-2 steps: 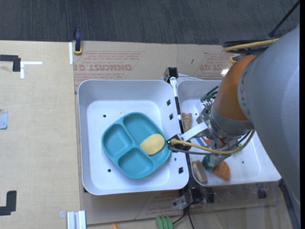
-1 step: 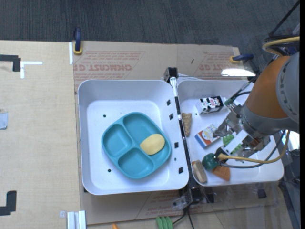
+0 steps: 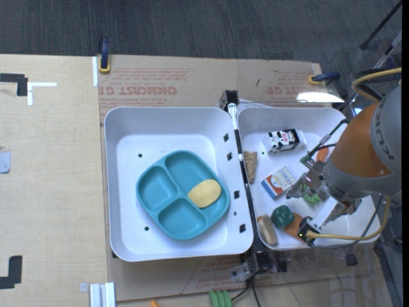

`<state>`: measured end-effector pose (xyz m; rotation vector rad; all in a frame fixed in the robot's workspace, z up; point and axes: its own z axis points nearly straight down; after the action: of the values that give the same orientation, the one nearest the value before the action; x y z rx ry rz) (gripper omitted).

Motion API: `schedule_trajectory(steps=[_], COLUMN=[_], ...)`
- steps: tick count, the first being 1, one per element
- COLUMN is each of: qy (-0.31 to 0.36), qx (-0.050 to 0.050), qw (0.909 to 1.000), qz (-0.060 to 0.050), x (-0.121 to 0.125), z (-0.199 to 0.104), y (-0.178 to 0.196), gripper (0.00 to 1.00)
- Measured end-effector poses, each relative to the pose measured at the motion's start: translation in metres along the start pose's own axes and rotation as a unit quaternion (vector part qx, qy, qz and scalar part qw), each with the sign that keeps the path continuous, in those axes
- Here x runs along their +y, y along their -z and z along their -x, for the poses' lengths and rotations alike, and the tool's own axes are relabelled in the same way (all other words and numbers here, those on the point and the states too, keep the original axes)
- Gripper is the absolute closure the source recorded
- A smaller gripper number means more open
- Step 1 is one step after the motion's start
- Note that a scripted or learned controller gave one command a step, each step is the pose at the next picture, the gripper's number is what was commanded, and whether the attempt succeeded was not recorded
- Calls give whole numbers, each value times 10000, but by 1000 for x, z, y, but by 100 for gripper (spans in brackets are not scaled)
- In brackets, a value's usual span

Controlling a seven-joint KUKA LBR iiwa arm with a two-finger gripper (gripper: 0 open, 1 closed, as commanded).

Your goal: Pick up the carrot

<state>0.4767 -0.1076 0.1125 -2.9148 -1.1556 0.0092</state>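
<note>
The carrot (image 3: 324, 152) shows as a small orange piece in the upper right part of the right bin (image 3: 255, 117). It lies against the left edge of the grey arm, which covers most of it. The gripper (image 3: 308, 185) sits just below and left of that orange piece, low over the middle of the bin. Whether the gripper is open or closed cannot be told, and nothing can be seen held in it. A small bright green scrap (image 3: 312, 199) lies right at the gripper's lower side; it is unclear whether this is part of the carrot.

To the left of the gripper lies a small blue, white and orange packet (image 3: 279, 181). Above that is a black-and-white cow-patterned item (image 3: 283, 139). Below the gripper are a dark green rounded toy (image 3: 282, 217) and, just beside it, a tan oblong piece (image 3: 267, 230). A brown cone-shaped item (image 3: 250, 165) rests against the bin's left wall.

The left bin (image 3: 121, 171) holds a teal divided plate (image 3: 163, 184) with a yellow oval food item (image 3: 204, 192) in its right compartment.
</note>
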Motion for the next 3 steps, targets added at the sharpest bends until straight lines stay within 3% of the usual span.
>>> schedule_trajectory(steps=[1, 2, 3], qy=[-145, 735, -599], qx=[0, -6, -14], qw=[9999, 9973, 9982], qz=[22, 34, 1], x=[-95, -31, -76], z=[-91, -30, -71], y=[77, 111, 77], gripper=[0, 0, 0])
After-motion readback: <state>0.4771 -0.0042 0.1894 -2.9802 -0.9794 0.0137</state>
